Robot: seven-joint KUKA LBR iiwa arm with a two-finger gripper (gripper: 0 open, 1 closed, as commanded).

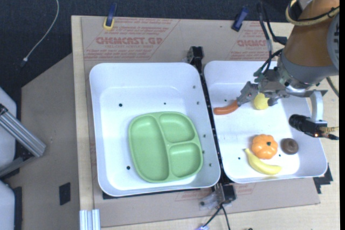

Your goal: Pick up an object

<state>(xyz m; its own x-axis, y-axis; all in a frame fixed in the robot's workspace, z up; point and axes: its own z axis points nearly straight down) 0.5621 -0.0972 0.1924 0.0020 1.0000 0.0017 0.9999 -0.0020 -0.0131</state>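
From the camera view, two white bins are seen side by side. In the left bin point(102, 94) a green plate point(164, 145) with three parts is laid flat. In the right bin point(232, 75) a few small toys are spread out: an orange hot dog point(225, 109), a yellow lemon point(261, 102), an orange pumpkin point(264, 146), a yellow banana point(262, 165) and a brown ball point(290, 146).

The gripper point(265, 93) is held low over the top part of the right bin, right above the lemon. One grey finger point(247, 92) is seen to the left of the lemon, close to the end of the hot dog. It cannot be told if the pincer is spread wide or pressed together, because it is partly hidden by the arm. Nothing is seen pinched in it.

A few things could go wrong. The lemon is round and smooth, so it could be squeezed out sideways and rolled away. The hot dog could be bumped by the left finger. Both could be caught at once, and then dropped.
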